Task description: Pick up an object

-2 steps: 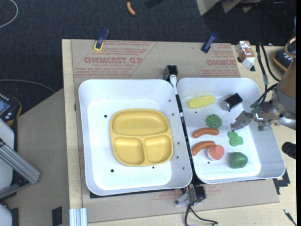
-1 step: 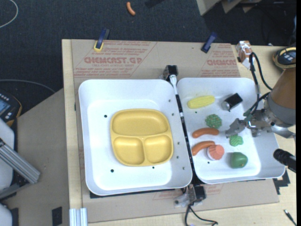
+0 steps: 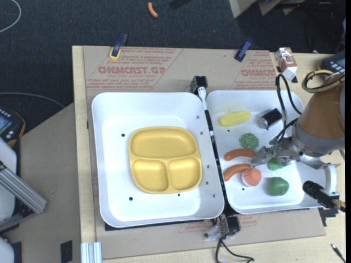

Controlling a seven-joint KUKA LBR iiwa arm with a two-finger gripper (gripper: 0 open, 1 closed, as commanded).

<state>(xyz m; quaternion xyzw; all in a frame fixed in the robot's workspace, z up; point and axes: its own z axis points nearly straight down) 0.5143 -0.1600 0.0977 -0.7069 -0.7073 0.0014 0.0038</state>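
Sausage (image 3: 239,154) in right bin (image 3: 236,201), long axis left-right, slight upward tilt rightward. Pincer (image 3: 267,158) just right of sausage's right end; opening and hold cannot tell. Broccoli (image 3: 249,141) above sausage, second sausage (image 3: 235,172) below.

left bin (image 3: 104,163): white | tray (image 3: 164,159): yellow | corn (image 3: 234,118): yellow | broccoli (image 3: 249,141): green | 2 sausages (image 3: 239,154): orange-red | near-right fruit (image 3: 277,186): green, perhaps lime | arm (image 3: 323,119): grey, orange band
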